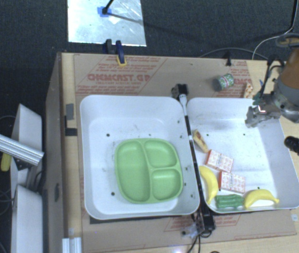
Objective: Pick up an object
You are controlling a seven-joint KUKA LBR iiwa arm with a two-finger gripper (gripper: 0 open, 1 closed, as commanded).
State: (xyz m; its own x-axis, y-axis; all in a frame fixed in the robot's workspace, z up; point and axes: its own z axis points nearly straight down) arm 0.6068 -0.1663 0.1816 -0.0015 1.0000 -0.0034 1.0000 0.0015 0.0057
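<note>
My gripper hangs over the upper right part of the right bin, below the grey wrist and its orange band. Nothing shows in its grasp. The loose objects lie lower in that bin, well apart from the gripper. They are a small tan piece by the left wall, two red-and-white packets, a yellow banana, a second banana and a green item along the front wall.
The left bin holds a green divided plate. A small green can lies on the cardboard behind the right bin. A foil sheet lies on the floor beyond the bench.
</note>
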